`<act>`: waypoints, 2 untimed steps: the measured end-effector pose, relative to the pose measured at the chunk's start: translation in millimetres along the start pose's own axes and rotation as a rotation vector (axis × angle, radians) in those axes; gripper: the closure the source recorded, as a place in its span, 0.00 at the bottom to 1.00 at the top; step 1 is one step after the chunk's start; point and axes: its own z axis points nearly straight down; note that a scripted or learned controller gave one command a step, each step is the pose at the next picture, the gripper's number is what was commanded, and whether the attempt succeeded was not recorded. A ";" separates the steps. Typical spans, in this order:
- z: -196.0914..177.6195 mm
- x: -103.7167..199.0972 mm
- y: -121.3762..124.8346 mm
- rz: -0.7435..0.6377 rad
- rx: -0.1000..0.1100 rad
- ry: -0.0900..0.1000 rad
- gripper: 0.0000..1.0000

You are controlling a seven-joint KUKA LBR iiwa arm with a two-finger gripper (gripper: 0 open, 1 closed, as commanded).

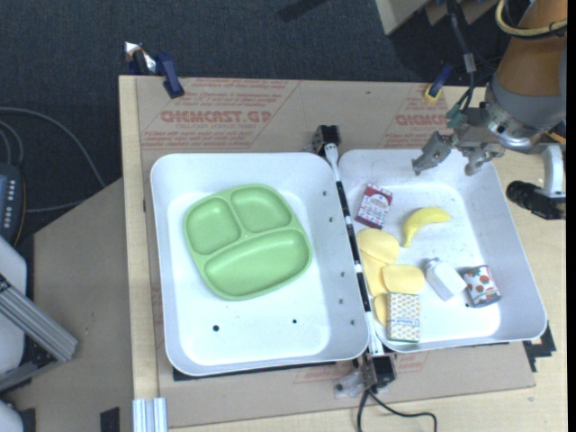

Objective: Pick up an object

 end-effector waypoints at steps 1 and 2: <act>108.4 -9.1 -30.5 0.001 -0.001 0.000 0.00; 133.9 23.4 -42.1 0.000 -0.001 0.000 0.00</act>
